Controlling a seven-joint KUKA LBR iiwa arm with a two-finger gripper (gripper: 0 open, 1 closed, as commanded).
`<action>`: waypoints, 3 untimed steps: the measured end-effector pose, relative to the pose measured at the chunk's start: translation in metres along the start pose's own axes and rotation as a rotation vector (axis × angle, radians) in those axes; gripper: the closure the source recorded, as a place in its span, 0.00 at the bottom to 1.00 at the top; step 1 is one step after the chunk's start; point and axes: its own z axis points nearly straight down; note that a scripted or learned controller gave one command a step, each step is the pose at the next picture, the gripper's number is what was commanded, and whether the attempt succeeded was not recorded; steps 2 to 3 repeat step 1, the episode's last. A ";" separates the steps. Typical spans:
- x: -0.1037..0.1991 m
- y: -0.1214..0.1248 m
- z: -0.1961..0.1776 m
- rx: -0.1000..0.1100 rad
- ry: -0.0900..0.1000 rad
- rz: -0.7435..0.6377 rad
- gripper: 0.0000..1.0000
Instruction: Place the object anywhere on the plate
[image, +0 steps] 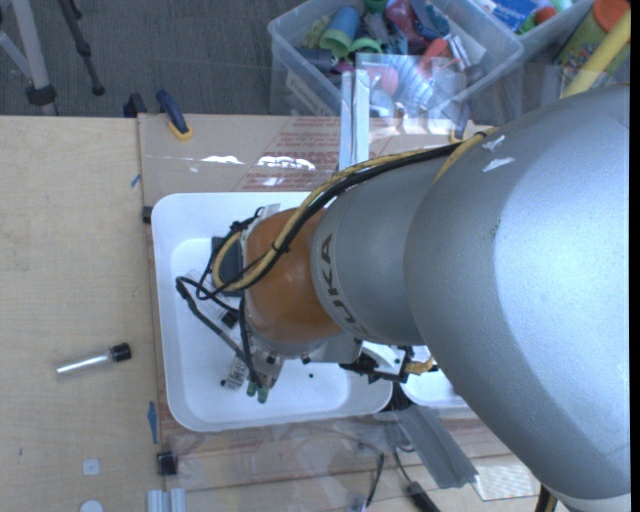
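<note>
Light wooden surface (60, 230): it is filling the left part of the view and carrying the bins.

Small clear tube with a black cap (92, 359): it is lying on its side on the wooden surface, to the left of the white bin and well apart from it, with the cap end pointing right.

Blue clip (176, 115): it is sitting at the far edge of the surface, above the top left corner of the bin.

Shallow white plastic bin (185, 400): it is lying in the middle of the view; its left wall and its near floor are showing, and the arm is covering the rest.

Claw (248, 380): it is hanging low over the near left part of the white bin, under the orange band. A small greenish and metal tip is showing there, just over the bin floor. I cannot tell whether the claw is wide or narrow, and I cannot tell if it is holding something.

Object and plate of the task: I cannot tell where they are lying, because the arm is hiding most of the bin.

Black cables (205, 290): they are looping out beside the orange band, over the left half of the bin.

Grey arm with the orange band (480, 280): it is reaching in from the right and covering the right half of the view.

Clear plastic box of coloured toys (400, 45): it is standing behind the bins, at the top of the view.
</note>
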 end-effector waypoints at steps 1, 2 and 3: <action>0.005 -0.002 -0.001 -0.005 -0.007 -0.264 1.00; 0.005 -0.002 -0.001 -0.005 -0.007 -0.264 1.00; 0.005 -0.002 -0.001 -0.005 -0.007 -0.264 1.00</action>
